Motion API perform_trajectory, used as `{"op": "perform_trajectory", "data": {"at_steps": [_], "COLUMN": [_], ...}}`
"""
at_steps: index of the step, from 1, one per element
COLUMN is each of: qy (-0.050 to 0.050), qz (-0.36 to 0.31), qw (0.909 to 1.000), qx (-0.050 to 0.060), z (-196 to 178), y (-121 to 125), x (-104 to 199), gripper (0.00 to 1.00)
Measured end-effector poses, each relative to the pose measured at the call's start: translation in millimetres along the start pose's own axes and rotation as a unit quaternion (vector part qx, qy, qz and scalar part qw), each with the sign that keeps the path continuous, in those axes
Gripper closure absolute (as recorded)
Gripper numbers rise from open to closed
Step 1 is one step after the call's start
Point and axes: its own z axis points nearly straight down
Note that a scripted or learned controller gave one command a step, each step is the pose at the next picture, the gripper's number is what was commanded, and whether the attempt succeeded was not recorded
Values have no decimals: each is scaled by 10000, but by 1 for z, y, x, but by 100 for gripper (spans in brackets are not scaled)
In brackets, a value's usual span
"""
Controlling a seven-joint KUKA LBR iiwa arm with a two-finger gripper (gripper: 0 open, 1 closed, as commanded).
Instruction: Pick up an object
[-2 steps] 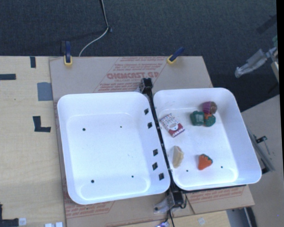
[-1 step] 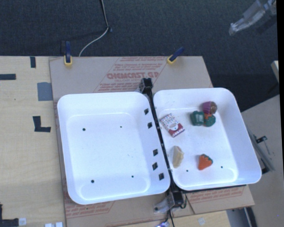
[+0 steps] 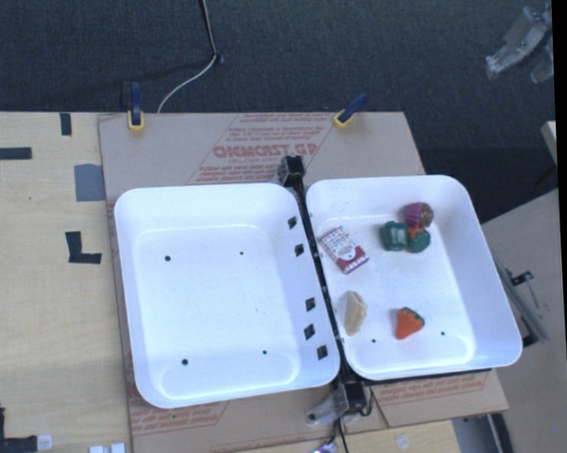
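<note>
Candidates for the pick, all inside the right bin (image 3: 451, 199): red-and-white packet (image 3: 343, 249) at 10 o'clock, near the wall shared with the left bin (image 3: 208, 215); green piece (image 3: 401, 236) touching a purple-red round piece (image 3: 417, 214) at 1 o'clock; pale beige lump (image 3: 355, 313) at 7 o'clock; orange-red piece (image 3: 409, 322) at 5 o'clock.

Looks like toy food throughout: probably light, small, fairly stiff, perhaps smooth enough to slip. Packet lies flat and thin, so likely hard to get under; safer across its short sides. Orange-red piece stands apart from its neighbours and well off the walls, so seems the easiest target; best pinched across its narrow middle. Green and purple-red pair sits too crowded for a clean grip.

Grey blurred shape at 1 o'clock of the view, probably the hand (image 3: 518, 46), hangs off the surface, well apart from both bins. Open or closed: cannot tell. Carries nothing visible.
</note>
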Motion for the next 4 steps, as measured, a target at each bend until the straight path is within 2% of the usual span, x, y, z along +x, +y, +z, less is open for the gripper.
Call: {"op": "perform_trajectory", "data": {"at_steps": [1,4], "qy": [15,25], "qz": [-19,-30], "qw": [10000,10000], "qx": [4,11], "z": [13,10], "y": [49,41], "x": [64,292], "gripper": [100,100]}}
